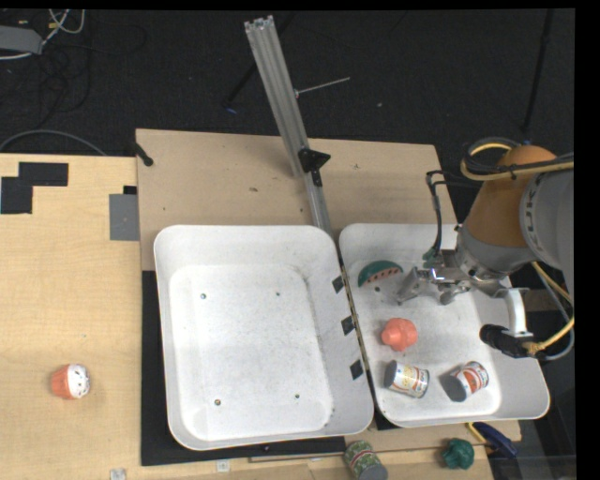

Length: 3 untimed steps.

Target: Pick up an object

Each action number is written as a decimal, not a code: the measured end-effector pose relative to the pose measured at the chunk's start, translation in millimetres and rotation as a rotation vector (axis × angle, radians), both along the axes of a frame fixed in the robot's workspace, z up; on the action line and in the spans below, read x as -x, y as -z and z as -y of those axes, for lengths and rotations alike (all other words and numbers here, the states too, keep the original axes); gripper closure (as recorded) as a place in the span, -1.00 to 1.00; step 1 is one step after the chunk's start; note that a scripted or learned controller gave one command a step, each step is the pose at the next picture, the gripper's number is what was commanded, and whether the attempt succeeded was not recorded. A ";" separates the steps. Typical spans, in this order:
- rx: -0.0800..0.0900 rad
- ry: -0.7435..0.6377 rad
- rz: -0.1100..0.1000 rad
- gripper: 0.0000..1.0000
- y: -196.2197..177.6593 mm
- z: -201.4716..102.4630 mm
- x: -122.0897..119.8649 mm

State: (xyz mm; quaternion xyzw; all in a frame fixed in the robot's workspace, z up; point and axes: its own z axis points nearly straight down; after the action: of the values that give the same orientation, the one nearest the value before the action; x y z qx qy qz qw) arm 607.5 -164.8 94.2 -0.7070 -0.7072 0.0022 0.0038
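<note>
A robotics lab: a plywood bench (375, 169) bears two white bins (178, 253), a metal rail (281, 89) rises at 12 o'clock, cables (56, 28) trail at 11.

Two cans (408, 379) in the right bin (525, 398)'s front

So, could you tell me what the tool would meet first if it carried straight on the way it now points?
The tool points toward the picture's left inside the right bin. The watermelon-slice toy lies first in that line, though its height above the toy is unclear.
</note>
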 end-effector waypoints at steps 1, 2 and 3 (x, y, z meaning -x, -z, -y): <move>0.001 0.002 0.004 1.00 -13.2 1.1 -1.3; 0.003 -0.001 0.013 1.00 -69.1 3.0 -12.3; 0.003 -0.001 0.012 1.00 -117.9 -5.6 -14.2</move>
State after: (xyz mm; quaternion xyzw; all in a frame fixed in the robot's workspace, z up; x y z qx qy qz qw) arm 621.8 -159.1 212.1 -0.7066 -0.7076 -0.0009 -0.0013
